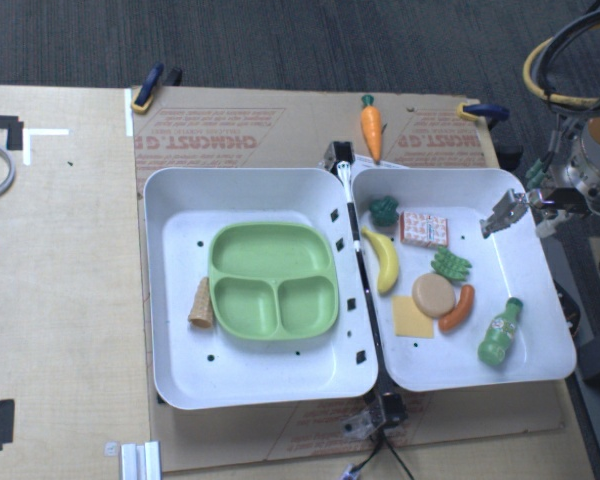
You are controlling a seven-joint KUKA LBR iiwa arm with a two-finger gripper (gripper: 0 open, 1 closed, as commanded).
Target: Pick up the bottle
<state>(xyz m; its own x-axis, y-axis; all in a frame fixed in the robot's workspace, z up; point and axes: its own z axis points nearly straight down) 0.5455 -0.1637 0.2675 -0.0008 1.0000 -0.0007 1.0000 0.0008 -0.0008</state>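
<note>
Camera view, near to far. Bottle (499, 333): green, lying tilted in right bin (540, 268), close to its near-right corner, cap twd far side, label facing up. Nothing touching it; sausage (457, 308) and bun (433, 294) just beside on the left, cheese slice (412, 318) near them. Further back: banana (384, 259), leafy greens (450, 264), cracker pack (424, 230), broccoli (384, 210). Left bin (170, 268) has green divided plate (274, 280) + cone (201, 303). Carrot (371, 128) sits outside on the cardboard, far edge.

Gripper (504, 213) hovers over right bin's far-right part, well apart from bottle, holding nothing; can't tell finger spread, too small/blurred.

Step in hand, my read: approach not yet done. To do well: move twd near-right corner, line fingers across the bottle's body (not cap), descend clear of bin wall and sausage. Risk: round body rolls, or bin's right wall blocks a finger.
</note>
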